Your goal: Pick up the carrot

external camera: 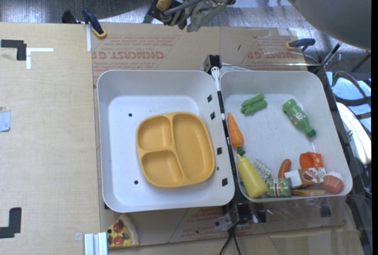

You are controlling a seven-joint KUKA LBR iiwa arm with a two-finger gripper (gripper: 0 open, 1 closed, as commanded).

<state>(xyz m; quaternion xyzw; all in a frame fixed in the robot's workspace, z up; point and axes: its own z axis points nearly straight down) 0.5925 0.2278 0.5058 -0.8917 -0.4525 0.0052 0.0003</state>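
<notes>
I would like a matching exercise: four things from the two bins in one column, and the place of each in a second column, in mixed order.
Things:
1. carrot
2. yellow plate
3. green bottle
4. yellow bottle

Places:
A. left bin
B. right bin, far right part
C. right bin, by its left wall, middle
D. right bin, near left corner

Pairs: 1-C, 2-A, 3-B, 4-D
</notes>
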